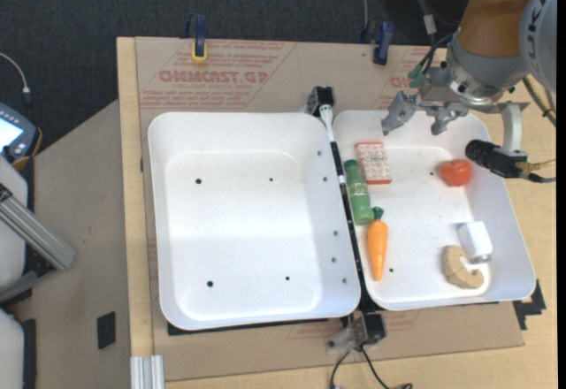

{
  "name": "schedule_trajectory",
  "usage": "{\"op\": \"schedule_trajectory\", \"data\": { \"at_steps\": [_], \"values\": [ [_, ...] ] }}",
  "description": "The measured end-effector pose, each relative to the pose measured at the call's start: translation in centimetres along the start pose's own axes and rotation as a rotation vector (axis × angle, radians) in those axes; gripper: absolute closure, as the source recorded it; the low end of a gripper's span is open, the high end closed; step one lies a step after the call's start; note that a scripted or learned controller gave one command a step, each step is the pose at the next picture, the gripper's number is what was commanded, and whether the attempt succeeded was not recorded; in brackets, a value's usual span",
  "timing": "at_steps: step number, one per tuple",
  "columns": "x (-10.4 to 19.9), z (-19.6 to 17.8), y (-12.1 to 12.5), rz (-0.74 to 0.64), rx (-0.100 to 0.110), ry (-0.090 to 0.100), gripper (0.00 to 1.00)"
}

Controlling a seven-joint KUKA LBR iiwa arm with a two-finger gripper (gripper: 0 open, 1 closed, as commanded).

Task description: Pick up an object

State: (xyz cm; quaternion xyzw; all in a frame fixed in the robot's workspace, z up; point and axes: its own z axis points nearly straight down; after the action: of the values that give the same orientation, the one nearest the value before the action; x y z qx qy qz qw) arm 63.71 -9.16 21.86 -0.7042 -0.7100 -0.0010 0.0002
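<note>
Nearest, carrot (378,247) lies untouched; claw (417,116) hovers spread wide, holding nothing.

Right bin (522,246): carrot (378,243) left, tomato (455,172) right, gripper (420,118) above

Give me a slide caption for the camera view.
Open gripper hovering over right bin holding carrot, tomato, green bottle.
</note>
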Motion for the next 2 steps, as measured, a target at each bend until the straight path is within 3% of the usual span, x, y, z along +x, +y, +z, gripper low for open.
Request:
{"op": "schedule_trajectory", "data": {
  "at_steps": [1,2],
  "values": [
    [3.0,0.7,2.3,0.005,-0.001,-0.002,0.0],
    [2.8,-0.4,2.3,0.005,-0.003,-0.004,1.0]
  ]
}}
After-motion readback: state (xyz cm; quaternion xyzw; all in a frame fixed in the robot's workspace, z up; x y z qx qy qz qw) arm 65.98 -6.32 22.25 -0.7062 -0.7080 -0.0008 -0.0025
